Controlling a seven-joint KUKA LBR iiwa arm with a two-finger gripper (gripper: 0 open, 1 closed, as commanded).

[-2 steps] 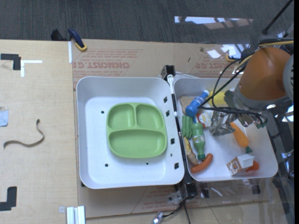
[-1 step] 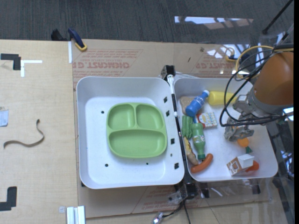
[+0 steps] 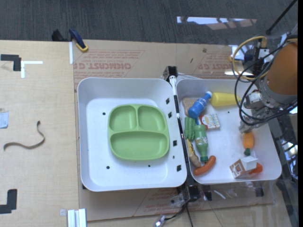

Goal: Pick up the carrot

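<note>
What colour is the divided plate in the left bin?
Light green plate, clearest in the camera view.

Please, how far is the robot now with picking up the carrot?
Done: the gripper has reached the right bin and sits directly above the carrot. In hand: closing in on the carrot, which lies on the bin floor; a grasp cannot be confirmed. Left: gripping it firmly and lifting it out.

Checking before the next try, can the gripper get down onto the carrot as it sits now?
Probably yes: the carrot lies apart on bare bin floor, directly beneath the gripper, nothing between.
</note>
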